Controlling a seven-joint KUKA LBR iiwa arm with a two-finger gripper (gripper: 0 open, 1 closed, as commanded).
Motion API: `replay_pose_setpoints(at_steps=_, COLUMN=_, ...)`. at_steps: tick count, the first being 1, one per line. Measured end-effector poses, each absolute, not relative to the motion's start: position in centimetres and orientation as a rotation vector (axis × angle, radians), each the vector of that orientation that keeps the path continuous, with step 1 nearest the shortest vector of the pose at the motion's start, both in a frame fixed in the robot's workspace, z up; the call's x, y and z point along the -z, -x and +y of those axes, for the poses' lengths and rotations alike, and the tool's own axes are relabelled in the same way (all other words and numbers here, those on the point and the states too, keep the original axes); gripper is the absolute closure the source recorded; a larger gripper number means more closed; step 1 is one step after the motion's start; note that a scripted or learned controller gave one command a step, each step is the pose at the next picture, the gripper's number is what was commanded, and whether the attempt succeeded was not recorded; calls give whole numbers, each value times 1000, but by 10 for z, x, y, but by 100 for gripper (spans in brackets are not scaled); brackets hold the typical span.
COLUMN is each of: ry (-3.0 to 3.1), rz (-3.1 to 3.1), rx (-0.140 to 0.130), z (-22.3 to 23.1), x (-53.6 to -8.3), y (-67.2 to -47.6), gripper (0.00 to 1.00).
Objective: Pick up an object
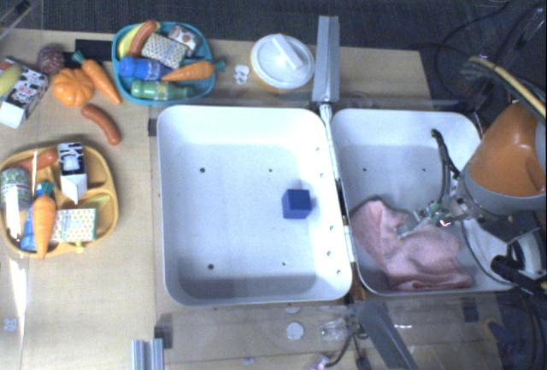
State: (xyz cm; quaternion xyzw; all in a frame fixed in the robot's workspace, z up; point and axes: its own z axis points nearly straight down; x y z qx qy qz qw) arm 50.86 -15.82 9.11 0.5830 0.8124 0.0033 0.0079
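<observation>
Camera view: one arm is being shown reaching in from the right.
Gripper (425,214): is being held at the pink cloth (410,249); finger state cannot be told.
Cloth: one, lying crumpled just below-left of the gripper, in the right bin (385,138).
Blue block (297,202): one, well apart in the left bin (222,146).

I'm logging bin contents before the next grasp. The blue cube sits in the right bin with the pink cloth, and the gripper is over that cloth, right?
Not quite. The camera view shows the blue cube alone in the left bin. The pink cloth lies in the right bin, with the gripper over it.
</observation>
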Motion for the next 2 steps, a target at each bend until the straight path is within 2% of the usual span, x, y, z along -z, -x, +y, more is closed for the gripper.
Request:
replay_pose_setpoints(at_steps=1, ry=-1814, rz=2537, rx=-18, z=-156, x=-103, y=-512, gripper=100)
replay_pose_setpoints(at_steps=2, ry=-1813, rz=2537, rx=-18, z=-156, x=-103, y=-512, gripper=0)
